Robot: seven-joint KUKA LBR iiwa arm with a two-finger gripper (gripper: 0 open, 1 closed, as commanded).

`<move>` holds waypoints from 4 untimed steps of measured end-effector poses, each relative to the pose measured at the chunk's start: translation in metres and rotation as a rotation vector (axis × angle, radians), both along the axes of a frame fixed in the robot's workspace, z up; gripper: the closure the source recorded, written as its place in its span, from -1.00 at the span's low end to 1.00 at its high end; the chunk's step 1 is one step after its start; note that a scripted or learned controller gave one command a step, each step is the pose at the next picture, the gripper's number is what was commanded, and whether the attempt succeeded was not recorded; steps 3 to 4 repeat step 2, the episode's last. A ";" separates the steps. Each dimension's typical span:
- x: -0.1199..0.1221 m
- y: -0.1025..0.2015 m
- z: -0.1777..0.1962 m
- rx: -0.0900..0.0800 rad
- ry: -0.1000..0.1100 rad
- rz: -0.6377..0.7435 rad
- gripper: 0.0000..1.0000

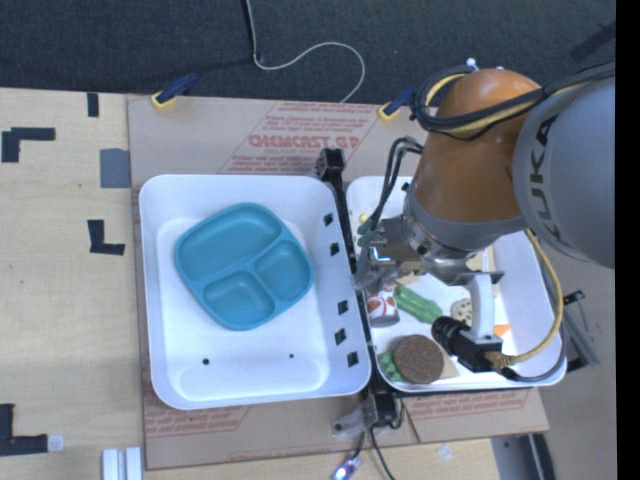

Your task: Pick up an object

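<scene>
The arm (500, 168) reaches in from 3 o'clock and hangs over the right bin (548, 286), its orange band hiding most of that bin's upper half. The tool (385, 268) sits low at the bin's 9 o'clock side, close to the divider between the two bins; whether it is apart, together or clamped on something I cannot tell, since the wrist body covers it from above. Nothing is visibly held.

The likeliest target, judged by closeness, is the green cylinder-like object (417, 302), lying just below the tool towards 5 o'clock. Its long axis runs from about 10 o'clock to 4 o'clock, flat on the bin floor, so a grasp across its narrow width would suit it best. Beside it, at 9 o'clock, lies a small red-and-white item (383, 308), and further toward 6 o'clock a round brown disc (416, 359) rests with a bit of green at its left edge. These pieces crowd the bin's lower-left corner, probably because loose items gather there, which leaves little room around any one.

The left bin (165, 268) holds a blue divided plate (243, 265), lying flat and well apart from the arm.
</scene>
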State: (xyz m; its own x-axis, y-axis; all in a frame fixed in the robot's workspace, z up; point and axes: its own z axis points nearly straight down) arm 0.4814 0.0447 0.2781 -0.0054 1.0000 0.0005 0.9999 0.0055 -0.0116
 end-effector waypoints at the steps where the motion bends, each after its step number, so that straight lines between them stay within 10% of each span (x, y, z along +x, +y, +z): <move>1: 0.004 0.000 0.127 0.001 -0.024 -0.002 1.00; 2: 0.003 0.047 0.186 0.001 -0.017 0.001 1.00; 4: 0.003 0.047 0.186 0.001 -0.017 0.001 1.00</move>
